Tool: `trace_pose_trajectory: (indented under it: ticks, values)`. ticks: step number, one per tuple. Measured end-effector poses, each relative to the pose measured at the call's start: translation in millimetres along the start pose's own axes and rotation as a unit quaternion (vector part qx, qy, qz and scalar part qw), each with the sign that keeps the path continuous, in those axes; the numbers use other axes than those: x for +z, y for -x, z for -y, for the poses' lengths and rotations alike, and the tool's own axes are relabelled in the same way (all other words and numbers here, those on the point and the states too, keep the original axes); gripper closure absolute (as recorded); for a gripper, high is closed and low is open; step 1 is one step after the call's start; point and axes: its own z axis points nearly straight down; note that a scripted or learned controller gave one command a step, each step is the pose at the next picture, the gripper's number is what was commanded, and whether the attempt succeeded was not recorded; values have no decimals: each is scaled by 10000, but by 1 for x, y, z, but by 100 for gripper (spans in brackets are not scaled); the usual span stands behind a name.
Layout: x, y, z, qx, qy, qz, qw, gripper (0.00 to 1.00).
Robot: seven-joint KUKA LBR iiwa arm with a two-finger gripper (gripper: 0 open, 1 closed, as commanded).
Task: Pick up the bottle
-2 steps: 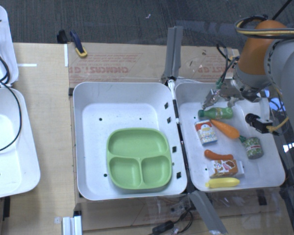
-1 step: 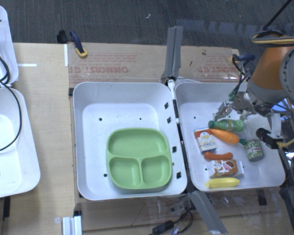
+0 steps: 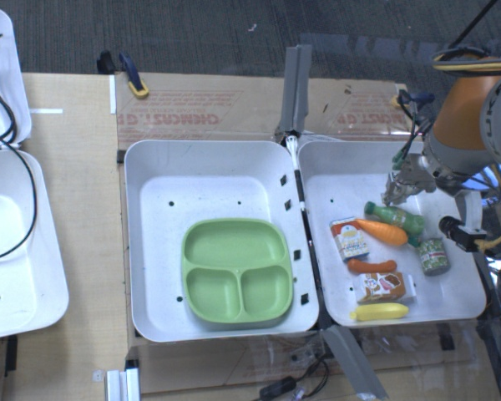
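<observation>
The bottle (image 3: 397, 217) is green with a label and lies on its side in the right bin (image 3: 317, 224), near the bin's middle right. An orange carrot (image 3: 382, 231) rests against its front side. My gripper (image 3: 393, 194) hangs just above the bottle's left end, pointing down, a little behind it. Nothing is visibly held. The arm, with its orange band (image 3: 466, 111), comes in from the right over the bin's back corner.
In the right bin also lie a small packet (image 3: 349, 239), a red sausage (image 3: 371, 266), a printed box (image 3: 386, 286), a yellow banana (image 3: 381, 312) and a green can (image 3: 433, 256). The left bin (image 3: 150, 224) holds a green divided plate (image 3: 236, 270).
</observation>
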Motion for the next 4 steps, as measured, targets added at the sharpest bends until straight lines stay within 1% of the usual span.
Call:
trace_pose_trajectory:
  ticks: [1, 2, 3, 4]
  values:
    - [0, 0, 0, 2, -1, 0, 10000, 0]
    - [7, 33, 15, 198, 16, -56, 9998, 0]
    - [-1, 37, 16, 213, 19, -19, 9998, 100]
    - [-1, 33, 15, 196, 6, -47, 9998, 0]
